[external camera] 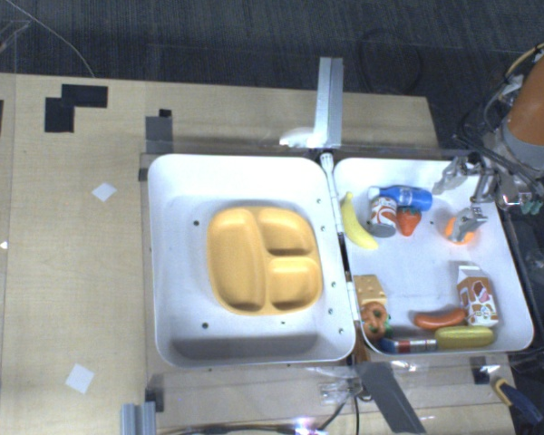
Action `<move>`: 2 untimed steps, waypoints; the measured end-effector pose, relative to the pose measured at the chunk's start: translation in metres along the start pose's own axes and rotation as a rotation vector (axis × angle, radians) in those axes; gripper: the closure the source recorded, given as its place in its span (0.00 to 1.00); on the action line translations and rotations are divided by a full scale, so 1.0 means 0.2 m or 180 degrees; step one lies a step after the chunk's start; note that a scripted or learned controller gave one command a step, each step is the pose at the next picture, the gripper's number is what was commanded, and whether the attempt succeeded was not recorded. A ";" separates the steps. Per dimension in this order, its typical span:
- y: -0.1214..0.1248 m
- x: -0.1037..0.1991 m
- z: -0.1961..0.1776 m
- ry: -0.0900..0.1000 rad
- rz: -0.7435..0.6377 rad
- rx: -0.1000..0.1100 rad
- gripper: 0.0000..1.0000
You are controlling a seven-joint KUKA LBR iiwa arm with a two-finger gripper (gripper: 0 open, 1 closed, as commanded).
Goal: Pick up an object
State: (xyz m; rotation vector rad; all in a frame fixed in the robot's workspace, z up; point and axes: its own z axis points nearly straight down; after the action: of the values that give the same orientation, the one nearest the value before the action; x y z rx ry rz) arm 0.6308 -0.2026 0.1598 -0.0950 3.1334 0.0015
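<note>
My gripper (461,199) hangs over the far right part of the right bin (517,275), its two fingers apart and nothing between them. Just below it a small orange object (460,230) lies on the bin floor. To the left lie a blue bottle (404,197), a red and white can (383,214) and a yellow banana (355,225). Near the front are a brown and white carton (476,298), a red sausage (440,317) and a yellow-green pickle (463,336).
A brown box (370,288), an orange toy (374,315) and a marker (408,343) sit at the right bin's front left. The left bin (177,243) holds a yellow divided tray (263,259). A metal post (329,102) stands behind the bins.
</note>
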 end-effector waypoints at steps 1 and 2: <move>0.19 -0.18 0.32 0.0013 0.0840 0.0005 0.00; 0.47 -0.17 0.36 0.0002 0.1216 0.0008 0.00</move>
State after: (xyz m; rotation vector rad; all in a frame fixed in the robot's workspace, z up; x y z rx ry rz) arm 0.6596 -0.1058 0.0889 0.5015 3.0953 -0.0002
